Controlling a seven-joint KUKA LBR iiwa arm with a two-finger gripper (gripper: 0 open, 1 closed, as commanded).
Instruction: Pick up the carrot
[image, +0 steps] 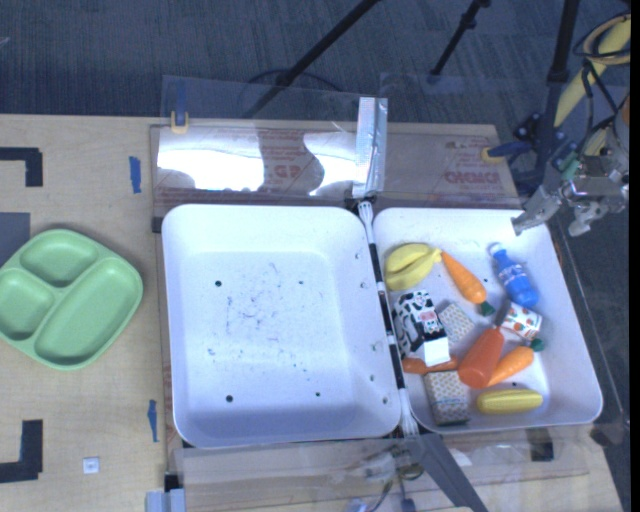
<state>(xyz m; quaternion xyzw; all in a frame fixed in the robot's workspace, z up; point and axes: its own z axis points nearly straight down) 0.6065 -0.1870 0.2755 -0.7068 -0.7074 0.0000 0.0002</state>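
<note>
Hovering at the far right corner of the right bin (570, 300), the gripper (548, 210) hangs just over the rim, with nothing between it and the bin's contents; whether it is released or clenched I cannot tell. The carrot (464, 277) lies in the right bin's upper middle, slanted, its near end pointing toward the back, just beside a banana (411, 261) on its left and a blue bottle (514, 275) on its right. The bottle's white cap points toward the back; its label is too small to read. Below the carrot sit a black-and-white cow-patterned carton (421, 322), a small can (521, 323) with red and green print that cannot be read, an orange pepper-like piece (482, 358), a second orange piece (512, 363) touching it, and a yellow lemon-shaped toy (510, 401) near the front wall. A tan block (447, 395) lies at the front. The left bin (200, 240) shows faint blue scribbles on its floor. Red lettering on the cardboard (470, 165) behind the bins is blurred. A green tray (65, 297) with three compartments rests on the bench at left
</note>
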